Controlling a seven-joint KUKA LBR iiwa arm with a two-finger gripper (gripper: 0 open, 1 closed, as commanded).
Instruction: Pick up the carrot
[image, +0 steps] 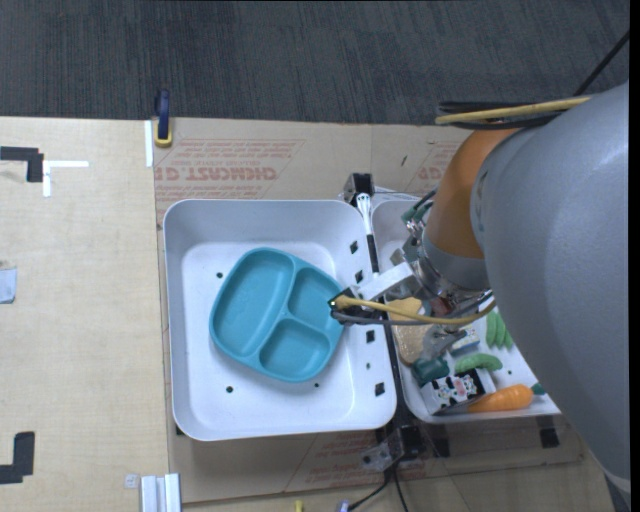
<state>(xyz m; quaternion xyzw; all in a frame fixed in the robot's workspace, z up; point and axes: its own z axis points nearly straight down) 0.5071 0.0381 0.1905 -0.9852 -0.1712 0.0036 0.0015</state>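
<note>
Arm (570, 260) from right, pincer (435, 325) downward.

carrot (503, 399) | orange, green top end | lying flat, roughly level, tip toward left | right bin, near front edge | partly hidden by arm

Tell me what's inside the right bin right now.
The carrot lies near its lower edge in the view, with a green item just above it. The arm covers most of the rest.

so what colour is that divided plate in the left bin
The divided plate is teal blue, clearest in the camera view.
</note>
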